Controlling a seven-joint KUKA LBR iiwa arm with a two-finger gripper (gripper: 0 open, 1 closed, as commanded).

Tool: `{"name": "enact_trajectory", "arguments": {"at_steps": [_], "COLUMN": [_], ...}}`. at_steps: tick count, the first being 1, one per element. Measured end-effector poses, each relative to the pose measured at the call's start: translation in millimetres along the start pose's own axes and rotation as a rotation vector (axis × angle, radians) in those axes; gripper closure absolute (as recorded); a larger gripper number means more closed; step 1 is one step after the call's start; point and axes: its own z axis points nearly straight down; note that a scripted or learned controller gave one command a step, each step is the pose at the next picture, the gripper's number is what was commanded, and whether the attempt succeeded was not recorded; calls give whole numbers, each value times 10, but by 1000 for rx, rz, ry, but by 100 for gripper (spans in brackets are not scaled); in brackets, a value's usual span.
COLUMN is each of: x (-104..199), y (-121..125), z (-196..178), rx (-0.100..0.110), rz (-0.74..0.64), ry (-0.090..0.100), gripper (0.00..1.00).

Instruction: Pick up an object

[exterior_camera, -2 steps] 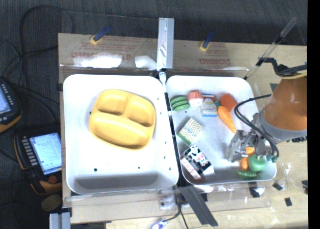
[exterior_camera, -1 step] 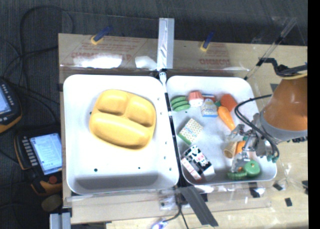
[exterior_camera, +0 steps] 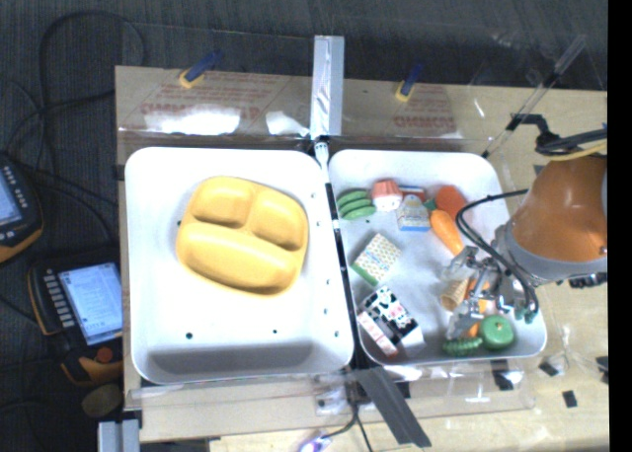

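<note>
Toys [exterior_camera: 415, 263] scattered in right bin [exterior_camera: 484, 169]; gripper [exterior_camera: 481, 292] low among them near its front right corner, jaw state can't tell. Yellow tray [exterior_camera: 242, 233] in left bin [exterior_camera: 148, 272].

Arm [exterior_camera: 565, 211] cut off at right edge — hand [exterior_camera: 481, 294] lost in clutter.

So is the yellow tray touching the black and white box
Apart. The camera view shows the yellow tray in the left bin and the black and white box in the right bin, with both rims between.
</note>
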Motion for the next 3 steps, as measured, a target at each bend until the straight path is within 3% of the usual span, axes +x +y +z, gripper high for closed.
{"name": "enact_trajectory", "arguments": {"at_steps": [2, 3], "x": [4, -566], "y": [23, 77], "z": [-2, 42], "rx": [2, 0], "rz": [-17, -109], "ry": [-2, 14], "gripper": [0, 0]}}
